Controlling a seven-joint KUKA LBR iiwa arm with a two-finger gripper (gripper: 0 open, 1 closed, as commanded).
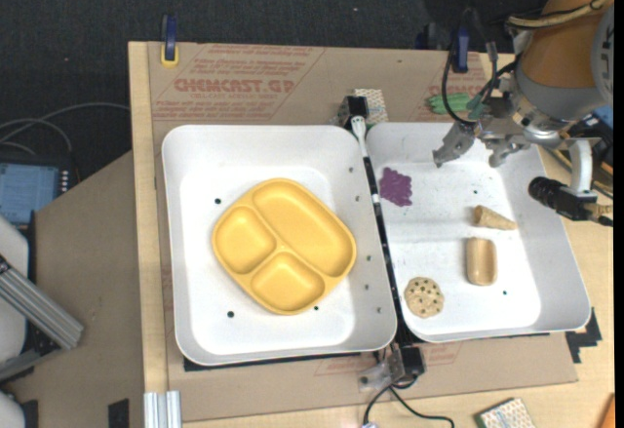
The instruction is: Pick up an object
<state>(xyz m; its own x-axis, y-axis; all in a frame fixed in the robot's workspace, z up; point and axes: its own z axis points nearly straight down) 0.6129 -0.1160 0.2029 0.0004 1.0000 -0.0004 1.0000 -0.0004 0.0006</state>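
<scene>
Dark carpet floor around wooden bench (244, 85); two white bins side by side. Left bin (190, 163) holds yellow divided plate (283, 244). Jaws (478, 148) hover over far edge of right bin (546, 299), spread apart, nothing between them, touching nothing. Right bin contents: purple grape bunch (395, 185) near left wall, tan cone (493, 217), bread roll (480, 260), chocolate-chip cookie (424, 296) near front. All lie apart from each other.
</scene>
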